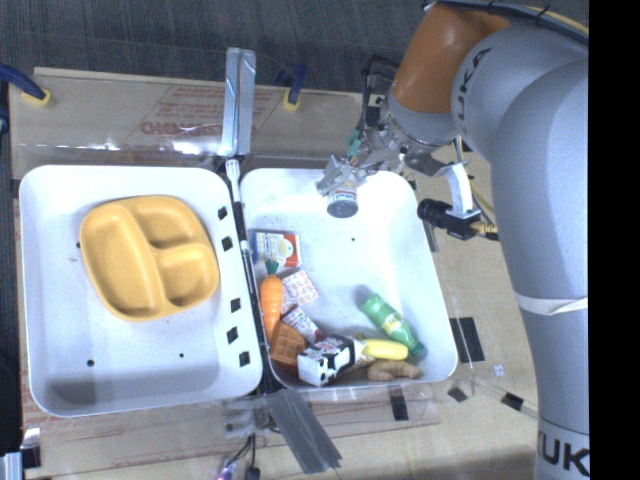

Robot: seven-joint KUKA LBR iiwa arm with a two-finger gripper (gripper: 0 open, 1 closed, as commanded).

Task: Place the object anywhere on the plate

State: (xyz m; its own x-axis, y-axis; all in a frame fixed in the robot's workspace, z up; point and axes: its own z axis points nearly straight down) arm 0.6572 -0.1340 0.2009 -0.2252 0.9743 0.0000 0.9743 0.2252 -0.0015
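Hovering over the upper rim of the right bin (425, 268), the gripper (341, 190) sits in the upper middle of the camera view, hanging from the grey arm (520, 118) that comes in from the right. From this angle nothing is seen between its tips, and whether it is spread or closed cannot be told.

Every candidate object lies below it in the frame, crowded along the bin's lower and left edges: a small carton (277, 249) nearest, then a carrot (271, 306) with its long axis running up and down the frame, a green bottle (391, 323) slanted toward the lower right, a banana (383, 349) lying across, and a black-and-white cow toy (326, 361).

The yellow plate (148, 256) rests in the left bin (60, 378), to the left of the gripper and slightly lower in the frame (a divided plate, with three compartments).

So the move likely turns on this: a pick means travelling down the frame first, then carrying leftward across the wall where the two bins meet. No object is on the plate yet.
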